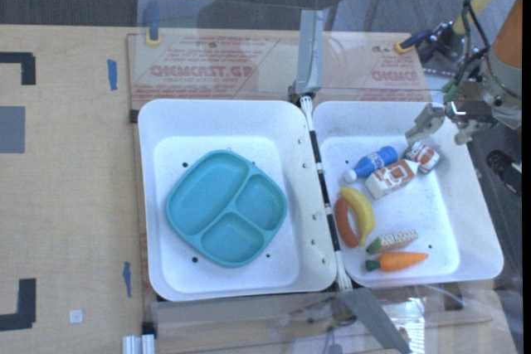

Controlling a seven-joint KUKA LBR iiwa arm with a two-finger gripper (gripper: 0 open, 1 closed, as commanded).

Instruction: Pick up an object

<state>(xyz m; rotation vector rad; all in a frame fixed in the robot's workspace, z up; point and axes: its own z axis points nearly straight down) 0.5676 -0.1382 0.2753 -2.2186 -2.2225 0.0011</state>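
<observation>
A: Overhead, then. Gripper (pixel 443 127) hangs over the far right corner of the right bin (pixel 473 257), fingers (pixel 425 123) spread apart, nothing between them

B: So nothing picked yet?

A: My read: no. It sits above the bin's upper rim, near the small red-and-white carton (pixel 424 156) but apart from it. Looks like an approach pose

B: What's on offer?

A: All in the right bin, clustered loosely. Blue-and-white bottle (pixel 373 162) lying on its side, touching or nearly touching a white-and-orange milk-style carton (pixel 391 178). Below-left, a yellow banana (pixel 358 210) curled against an orange-red sausage shape (pixel 344 225). Lower down, a toy carrot (pixel 398 260) and a pale corn-cob-like piece (pixel 393 241) just above it

B: Why the clutter?

A: Judging by the scatter, they were dropped in at random to test grasping. Tight pairs could foul a two-finger grab; the small carton is closest and stands fairly free

B: Left bin?

A: Left bin (pixel 158 145) holds a teal three-compartment plate (pixel 226 207), lying flat, compartments bare

B: Surroundings?

A: Bins are shallow white, speckled, hinged or joined at a middle divider (pixel 317 178). Pale wooden bench (pixel 66 178) with black corner marks and blue tape bits. Clear plastic panels stand behind the bins; dark carpet beyond. Yellow and black cables trail by the arm's wrist (pixel 502 70)
</observation>
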